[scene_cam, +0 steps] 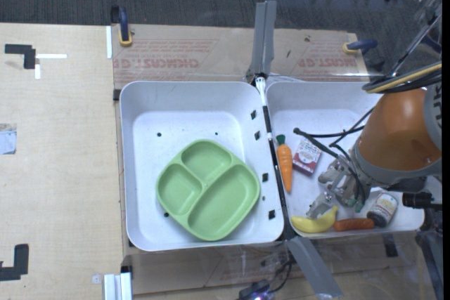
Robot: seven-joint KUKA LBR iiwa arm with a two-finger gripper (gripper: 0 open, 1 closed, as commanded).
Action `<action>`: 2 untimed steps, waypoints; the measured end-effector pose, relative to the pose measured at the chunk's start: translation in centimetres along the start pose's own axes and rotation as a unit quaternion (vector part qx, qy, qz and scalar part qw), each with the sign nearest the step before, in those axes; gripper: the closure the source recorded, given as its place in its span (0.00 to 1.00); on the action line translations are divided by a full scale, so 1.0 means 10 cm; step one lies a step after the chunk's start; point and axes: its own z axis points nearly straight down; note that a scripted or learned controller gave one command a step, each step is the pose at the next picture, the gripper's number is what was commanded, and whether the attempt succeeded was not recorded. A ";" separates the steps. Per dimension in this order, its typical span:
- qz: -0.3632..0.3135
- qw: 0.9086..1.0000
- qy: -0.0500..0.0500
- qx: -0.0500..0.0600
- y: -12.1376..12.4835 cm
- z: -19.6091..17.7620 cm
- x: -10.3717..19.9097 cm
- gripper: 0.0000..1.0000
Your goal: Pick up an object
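The arm [401,137] is reaching down into the right bin [316,98], its tool [325,206] (grip state unclear) hovering over the banana [314,223], the left bin [140,151] holding a green plate [208,189]

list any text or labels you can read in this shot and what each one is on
"CHEMCAST GP" or close to it, red, upside down and faint: printed in strips on the brown sheet behind the bins.
Small red and white box: print too small to read.
Small jar: label too blurred to read.
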 end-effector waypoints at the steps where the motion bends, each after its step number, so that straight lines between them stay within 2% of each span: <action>1: 0.103 0.995 -0.001 0.000 0.21 0.00 -0.73 0.00; 2: 0.098 0.995 0.001 0.000 -0.02 0.00 -0.03 0.00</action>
